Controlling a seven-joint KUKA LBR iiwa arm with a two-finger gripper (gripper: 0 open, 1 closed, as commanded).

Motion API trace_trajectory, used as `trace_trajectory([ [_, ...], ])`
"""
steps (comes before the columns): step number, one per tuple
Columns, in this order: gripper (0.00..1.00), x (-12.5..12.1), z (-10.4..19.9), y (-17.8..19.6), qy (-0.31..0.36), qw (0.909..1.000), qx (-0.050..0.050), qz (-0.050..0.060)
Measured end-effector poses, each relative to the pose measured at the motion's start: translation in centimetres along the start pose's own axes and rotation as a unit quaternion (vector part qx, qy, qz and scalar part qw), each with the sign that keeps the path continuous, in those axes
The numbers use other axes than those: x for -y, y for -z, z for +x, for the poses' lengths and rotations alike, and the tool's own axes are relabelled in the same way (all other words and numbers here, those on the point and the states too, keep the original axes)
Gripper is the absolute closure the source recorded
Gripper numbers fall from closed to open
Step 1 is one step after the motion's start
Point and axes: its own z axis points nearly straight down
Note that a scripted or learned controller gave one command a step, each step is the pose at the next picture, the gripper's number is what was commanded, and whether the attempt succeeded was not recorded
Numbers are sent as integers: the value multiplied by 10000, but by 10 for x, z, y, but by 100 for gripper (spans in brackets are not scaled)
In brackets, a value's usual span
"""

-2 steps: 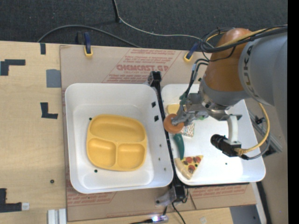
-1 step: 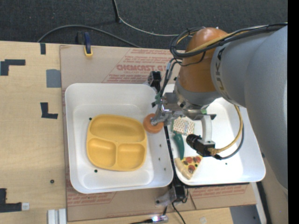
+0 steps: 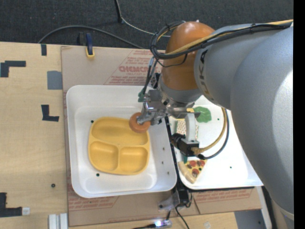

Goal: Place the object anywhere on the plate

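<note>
A yellow plate [image 3: 118, 144] with three compartments lies in the left white bin [image 3: 78, 142]. A round brown doughnut-like object [image 3: 138, 123] sits at the plate's upper right rim, partly over its large top compartment. My gripper [image 3: 147, 113] hangs right above this object, at its upper right edge, and covers part of it. The arm's orange band [image 3: 183, 39] and grey body reach in from the right and hide much of the right bin.
In the right bin [image 3: 228, 171] lie a green toy [image 3: 203, 114], a toy pizza slice [image 3: 192, 168] near the front, and a small patterned piece [image 3: 181, 126] by the dividing wall. Black cables loop off the wrist over this bin.
</note>
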Motion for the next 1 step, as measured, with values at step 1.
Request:
trace_trajectory([
  [1, 100, -13, 57, -14, -1, 10000, 9, 4],
])
